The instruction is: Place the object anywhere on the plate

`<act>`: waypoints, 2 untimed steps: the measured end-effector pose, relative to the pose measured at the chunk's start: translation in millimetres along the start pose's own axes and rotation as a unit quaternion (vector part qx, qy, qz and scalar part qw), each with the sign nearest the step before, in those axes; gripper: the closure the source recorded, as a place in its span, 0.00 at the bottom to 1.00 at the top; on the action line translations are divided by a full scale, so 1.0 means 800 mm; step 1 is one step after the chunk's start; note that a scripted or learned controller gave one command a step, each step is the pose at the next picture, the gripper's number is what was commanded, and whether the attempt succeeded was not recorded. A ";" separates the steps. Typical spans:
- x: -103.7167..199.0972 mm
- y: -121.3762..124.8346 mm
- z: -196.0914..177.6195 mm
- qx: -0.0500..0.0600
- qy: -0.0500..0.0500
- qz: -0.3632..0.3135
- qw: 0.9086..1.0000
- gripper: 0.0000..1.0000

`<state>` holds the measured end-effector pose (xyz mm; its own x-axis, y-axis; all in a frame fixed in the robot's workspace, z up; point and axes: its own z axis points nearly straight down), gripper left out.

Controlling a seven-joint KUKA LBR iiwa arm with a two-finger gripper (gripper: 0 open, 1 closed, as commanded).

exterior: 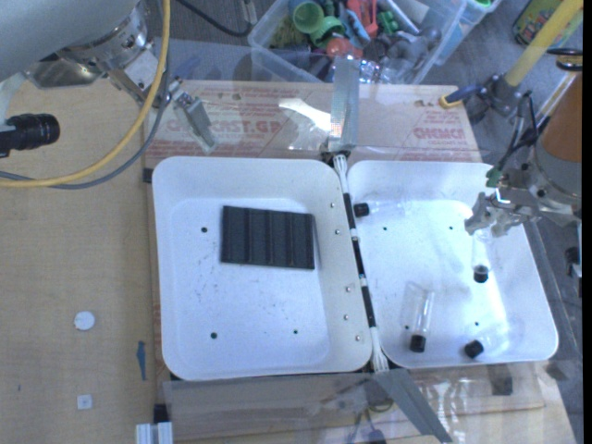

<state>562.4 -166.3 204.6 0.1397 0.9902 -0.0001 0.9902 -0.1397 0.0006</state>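
Clear vial (418, 309) lay below-left of end effector (488, 218); finger state could not be told. Dark plate (268, 238) sat far left. Slippery vial risked being dropped.

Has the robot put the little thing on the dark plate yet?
Not yet. Nothing looks done: the dark ribbed plate in the left bin has nothing on it. Right now the gripper is at the right bin's far edge. The clear tube and small black pieces lie in that bin. Left: pick one up, carry it over, set it down.
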 end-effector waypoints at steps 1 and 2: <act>-0.054 -0.039 -0.028 0.001 0.001 -0.082 0.997 1.00; -0.054 -0.039 -0.028 0.001 0.001 -0.083 0.997 0.00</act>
<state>525.1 -204.7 227.2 -0.0251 0.9997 0.0013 0.9997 0.0251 -0.0014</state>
